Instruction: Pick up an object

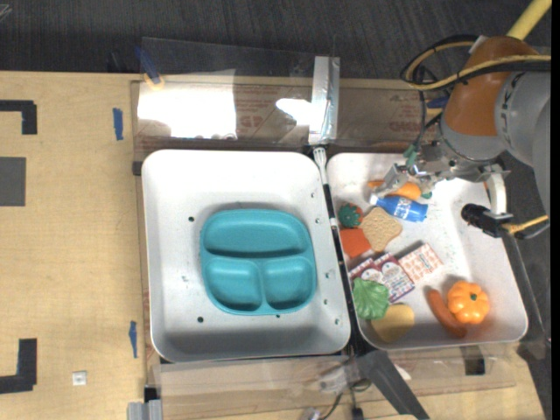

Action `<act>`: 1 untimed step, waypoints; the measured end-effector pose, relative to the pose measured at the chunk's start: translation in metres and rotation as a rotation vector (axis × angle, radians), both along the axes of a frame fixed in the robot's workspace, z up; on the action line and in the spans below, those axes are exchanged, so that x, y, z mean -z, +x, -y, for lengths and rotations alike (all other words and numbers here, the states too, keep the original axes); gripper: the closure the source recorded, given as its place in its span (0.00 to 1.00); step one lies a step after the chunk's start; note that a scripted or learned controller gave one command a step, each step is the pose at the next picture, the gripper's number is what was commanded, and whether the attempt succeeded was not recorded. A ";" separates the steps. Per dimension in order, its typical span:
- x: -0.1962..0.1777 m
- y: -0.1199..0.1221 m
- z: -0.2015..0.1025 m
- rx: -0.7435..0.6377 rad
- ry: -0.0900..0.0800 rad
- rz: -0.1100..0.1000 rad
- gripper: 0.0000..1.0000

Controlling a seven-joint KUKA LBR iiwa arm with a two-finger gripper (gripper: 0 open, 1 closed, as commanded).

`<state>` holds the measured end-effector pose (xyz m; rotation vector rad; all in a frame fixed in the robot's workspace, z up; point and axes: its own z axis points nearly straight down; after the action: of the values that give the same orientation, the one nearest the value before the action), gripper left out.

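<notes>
Gripper (413, 175) stands low at the 12 o'clock end of the right bin (506, 261); its opening cannot be told. The blue-and-white packet (403, 206) lies just beside it at 6 o'clock, long axis running 9-to-3.

Glossy white plastic bins (166, 234); smooth matt teal plastic divided tray (258, 259); shiny orange plastic pumpkin (468, 301); pale matt wood bench (70, 252); clear glossy plastic sheet (227, 103).

a tan wooden bench (70, 261) carries two shallow white bins side by side, left bin (166, 234) and right bin (499, 269).
</notes>
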<state>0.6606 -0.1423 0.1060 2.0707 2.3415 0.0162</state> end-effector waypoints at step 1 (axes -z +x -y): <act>-0.014 0.001 0.002 0.000 -0.002 0.002 1.00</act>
<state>0.6617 -0.1439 0.1205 2.0682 2.3398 0.0155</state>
